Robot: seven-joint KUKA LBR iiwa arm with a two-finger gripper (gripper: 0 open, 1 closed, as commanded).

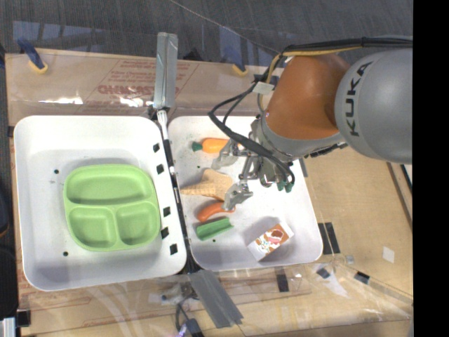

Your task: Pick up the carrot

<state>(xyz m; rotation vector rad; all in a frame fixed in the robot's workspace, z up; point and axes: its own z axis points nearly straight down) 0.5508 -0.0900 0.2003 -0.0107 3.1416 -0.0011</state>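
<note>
The carrot [213, 145], orange with a small green top at its left end, lies near the far left corner of the right bin [302, 209]. My gripper [231, 178] hangs over the middle of that bin, just nearer than the carrot. It is open: one finger [224, 160] ends close beside the carrot's near side, the other finger [236, 196] sits further toward the front. Nothing is held. The wide end of a tan waffle cone [209, 184] lies at the gap between the fingers.
Nearer the front of the right bin lie an orange-red sausage-like piece [209, 210], a green pod [213, 228] and a small printed carton [270, 239]. The left bin [35, 188] holds a green divided plate [111, 208]. A divider [168, 181] separates the bins.
</note>
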